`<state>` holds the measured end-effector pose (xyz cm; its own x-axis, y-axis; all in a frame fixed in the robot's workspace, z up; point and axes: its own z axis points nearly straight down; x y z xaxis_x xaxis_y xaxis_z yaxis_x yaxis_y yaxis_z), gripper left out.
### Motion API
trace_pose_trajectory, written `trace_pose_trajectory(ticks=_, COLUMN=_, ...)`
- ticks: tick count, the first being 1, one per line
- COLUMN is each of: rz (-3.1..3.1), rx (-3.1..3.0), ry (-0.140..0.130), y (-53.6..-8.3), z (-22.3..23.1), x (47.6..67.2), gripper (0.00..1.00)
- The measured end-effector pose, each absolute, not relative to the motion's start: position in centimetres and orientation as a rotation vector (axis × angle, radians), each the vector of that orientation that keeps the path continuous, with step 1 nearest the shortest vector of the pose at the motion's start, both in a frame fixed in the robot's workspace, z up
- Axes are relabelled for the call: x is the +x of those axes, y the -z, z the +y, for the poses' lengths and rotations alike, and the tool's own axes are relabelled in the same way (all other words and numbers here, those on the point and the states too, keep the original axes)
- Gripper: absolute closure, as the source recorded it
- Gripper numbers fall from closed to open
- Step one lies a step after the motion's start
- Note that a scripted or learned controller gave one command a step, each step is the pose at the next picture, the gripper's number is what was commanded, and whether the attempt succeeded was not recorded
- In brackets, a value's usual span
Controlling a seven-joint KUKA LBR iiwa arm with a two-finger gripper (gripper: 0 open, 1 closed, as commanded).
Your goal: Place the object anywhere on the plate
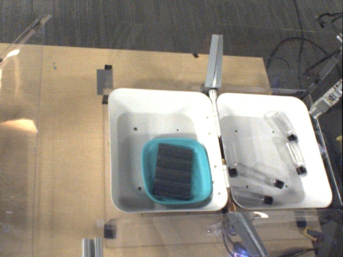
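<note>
Camera view, looking down at a slant on the wooden bench (64, 186).

- Two shallow white bins sit side by side, rims touching along the middle seam.
- Left bin (123, 159): a teal plate (202, 167) with rounded corners lies on the floor, toward the near right corner.
- A dark ridged block (173, 171) lies flat on the plate, about centred, long side running front to back and slightly tilted. Several crosswise ridges show on its top. Teal rim is visible all round it, so the block is wholly inside the plate.
- Right bin (241, 108): clear tubes with black caps lie loose on the floor. One tube (282, 125) is near the back, another (295, 155) just below it toward the right wall, both pointing roughly front to back. A third (256, 176) lies crosswise near the front, and a fourth (249, 198) lies against the front wall.
- A grey metal post (215, 63) lies behind the seam between the bins.
- Dark cables (300, 52) trail over the carpet at the back right.
- Glare patches mark a clear panel (21, 125) on the left of the bench.
- Gripper: whether it is apart, together or clamped on anything, I cannot tell.
</note>
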<state>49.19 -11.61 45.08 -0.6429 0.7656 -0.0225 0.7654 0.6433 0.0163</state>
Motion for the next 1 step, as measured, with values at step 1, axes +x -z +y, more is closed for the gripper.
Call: trace_pose_trajectory(ticks=1, rz=2.919, rx=1.143, ry=-0.004, y=-24.13, z=-7.63, x=49.71, gripper=1.00)
